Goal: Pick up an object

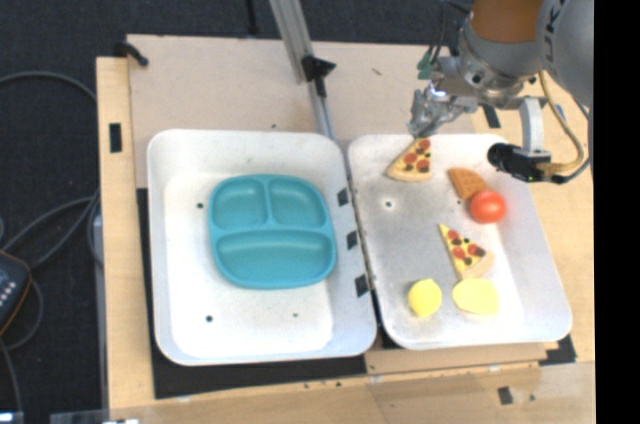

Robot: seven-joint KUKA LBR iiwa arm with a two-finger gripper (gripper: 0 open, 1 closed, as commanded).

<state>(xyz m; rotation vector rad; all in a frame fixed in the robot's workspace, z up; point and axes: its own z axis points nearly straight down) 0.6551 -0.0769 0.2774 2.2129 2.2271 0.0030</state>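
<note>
Nearest the camera, a yellow toy lemon (424,298) is seen. Beyond it, the grey gripper (424,124) is poised over a triangular pizza slice (412,160); a centred descent is advised.

The claw (428,119) hangs over the far edge of the right bin (400,242), its tip just above a pizza slice (412,160). Past that slice, nearer the camera, lie an orange wedge (466,182) touching a tomato (487,206), a second pizza slice (465,251) and two yellow pieces (424,297). Well to its left, a teal divided plate (271,231) sits in the left bin (180,312) on the tabletop (200,82).
</note>
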